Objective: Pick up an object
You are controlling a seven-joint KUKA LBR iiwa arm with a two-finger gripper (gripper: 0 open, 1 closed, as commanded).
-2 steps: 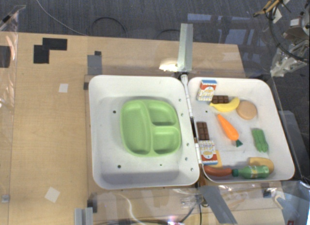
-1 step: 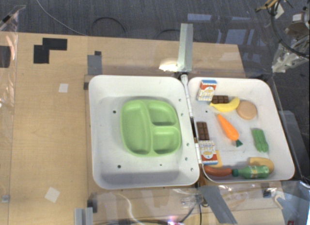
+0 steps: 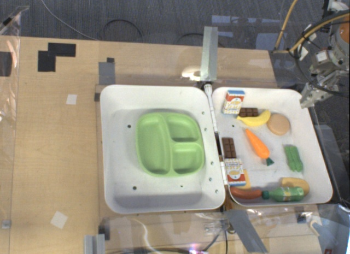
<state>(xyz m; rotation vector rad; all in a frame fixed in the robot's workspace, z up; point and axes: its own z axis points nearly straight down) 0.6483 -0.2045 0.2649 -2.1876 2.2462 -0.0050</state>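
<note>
The right bin (image 3: 320, 154) holds several toy foods: a small carton (image 3: 233, 101), a chocolate bar (image 3: 249, 112) beside a banana (image 3: 256, 119), a round tan bun (image 3: 278, 124), a carrot (image 3: 257, 143), a green pickle (image 3: 293, 158), a second chocolate bar (image 3: 228, 148), another carton (image 3: 235, 172), a sausage (image 3: 247, 194), a green bottle (image 3: 283, 194) and a yellow piece (image 3: 295, 183). My gripper (image 3: 310, 96) hangs over the bin's far right corner, apart from all of them, with nothing seen in it.
The left bin (image 3: 117, 154) holds a green divided plate (image 3: 168, 142). A metal post (image 3: 209, 53) stands behind the seam between the bins. Yellow and black cables (image 3: 298, 7) loop above the arm at the top right.
</note>
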